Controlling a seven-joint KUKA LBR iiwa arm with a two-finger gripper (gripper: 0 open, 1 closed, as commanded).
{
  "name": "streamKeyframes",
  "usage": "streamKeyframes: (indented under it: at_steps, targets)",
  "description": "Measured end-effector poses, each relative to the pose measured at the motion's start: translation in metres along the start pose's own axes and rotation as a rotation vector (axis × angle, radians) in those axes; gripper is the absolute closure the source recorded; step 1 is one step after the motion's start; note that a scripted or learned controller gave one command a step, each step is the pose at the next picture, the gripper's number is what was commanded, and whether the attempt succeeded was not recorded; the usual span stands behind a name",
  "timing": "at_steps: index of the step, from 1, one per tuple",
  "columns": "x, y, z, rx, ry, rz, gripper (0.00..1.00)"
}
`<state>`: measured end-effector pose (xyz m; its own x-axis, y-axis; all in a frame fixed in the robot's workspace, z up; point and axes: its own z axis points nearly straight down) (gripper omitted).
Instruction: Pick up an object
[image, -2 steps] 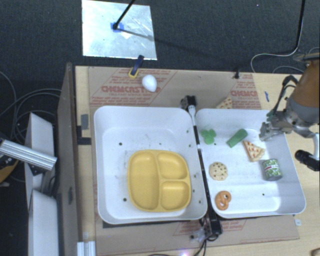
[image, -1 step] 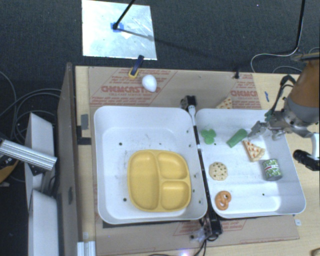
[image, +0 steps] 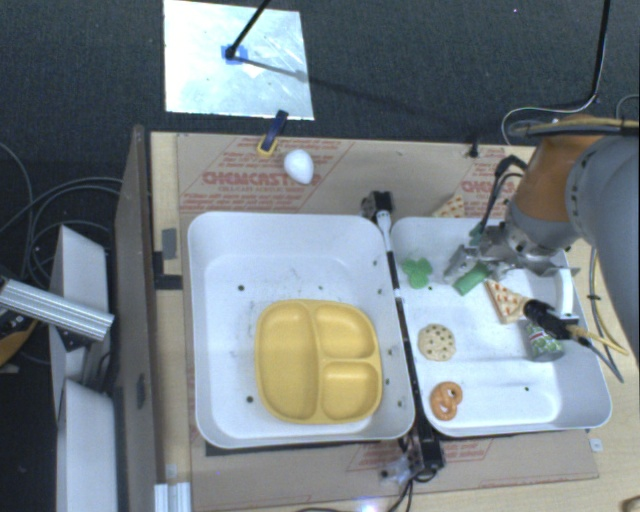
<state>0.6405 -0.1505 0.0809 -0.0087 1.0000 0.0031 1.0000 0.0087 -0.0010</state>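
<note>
I'm watching the gripper (image: 470, 264) hovering low in the right bin (image: 590, 395), its tip right at a green block (image: 468, 283).
Far to the tool's left, the left bin (image: 215, 300) is holding a yellow divided plate (image: 318, 360), and beyond that bin, well away from the tool, a white egg (image: 298, 165) is sitting on the cardboard (image: 220, 175). Just left of the gripper, a small green piece (image: 415, 270) is resting near the bin wall. Below and left of the tool, a cookie (image: 436, 342) and a pretzel (image: 446, 400) are lying apart on the bin floor. The green block is sitting at the tool tip, and I'm not able to tell whether the gripper is open, closed, or gripping it. Just right of the block, a pizza slice (image: 505, 300) is lying flat.
</note>
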Motion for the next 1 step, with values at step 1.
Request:
streamKeyframes:
  at_steps: [1]
  targets:
    - [-0.0043, 0.0011, -0.0153, -0.006, -0.003, 0.003, 1.0]
